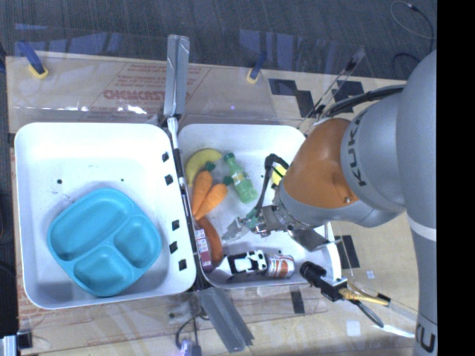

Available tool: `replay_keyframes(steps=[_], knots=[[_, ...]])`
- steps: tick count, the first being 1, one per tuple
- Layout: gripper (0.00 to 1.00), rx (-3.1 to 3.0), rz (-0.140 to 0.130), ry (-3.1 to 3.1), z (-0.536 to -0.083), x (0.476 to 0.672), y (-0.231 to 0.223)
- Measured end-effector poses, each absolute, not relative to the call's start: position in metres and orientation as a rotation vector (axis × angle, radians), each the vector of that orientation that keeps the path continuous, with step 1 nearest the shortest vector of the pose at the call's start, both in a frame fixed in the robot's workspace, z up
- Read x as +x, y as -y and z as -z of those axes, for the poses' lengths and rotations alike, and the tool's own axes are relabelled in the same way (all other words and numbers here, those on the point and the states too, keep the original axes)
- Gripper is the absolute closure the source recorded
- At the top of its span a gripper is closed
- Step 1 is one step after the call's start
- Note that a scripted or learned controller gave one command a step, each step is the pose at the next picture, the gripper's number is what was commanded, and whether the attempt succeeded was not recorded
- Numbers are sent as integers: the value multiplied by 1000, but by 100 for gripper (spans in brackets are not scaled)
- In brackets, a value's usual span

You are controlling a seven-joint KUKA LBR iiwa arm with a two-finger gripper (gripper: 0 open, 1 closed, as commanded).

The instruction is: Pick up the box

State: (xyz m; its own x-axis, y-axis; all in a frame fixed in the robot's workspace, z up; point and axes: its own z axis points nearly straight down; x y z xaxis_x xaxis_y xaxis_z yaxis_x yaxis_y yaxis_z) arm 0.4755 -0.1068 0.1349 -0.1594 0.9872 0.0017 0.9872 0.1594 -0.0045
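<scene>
The grey arm with the orange band [319,173] reaches into the right bin [245,133] on the desk. Its end effector [251,223] hangs low near the middle of the right bin. I cannot tell if it is open or closed, and I cannot see anything held in it.

The box [246,262] is black and white. It lies flat by the near wall of the right bin, just below the end effector and not touching it. A small can [281,267] lies right beside the box.

A banana [199,162], a green bottle [239,179] and two carrots [208,196] lie in the far left part of the right bin.
</scene>
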Motion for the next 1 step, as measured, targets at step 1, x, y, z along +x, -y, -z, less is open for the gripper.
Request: replay_keyframes(steps=[1], knots=[[0, -2126, 6, 2309, -95, 483, 98]])
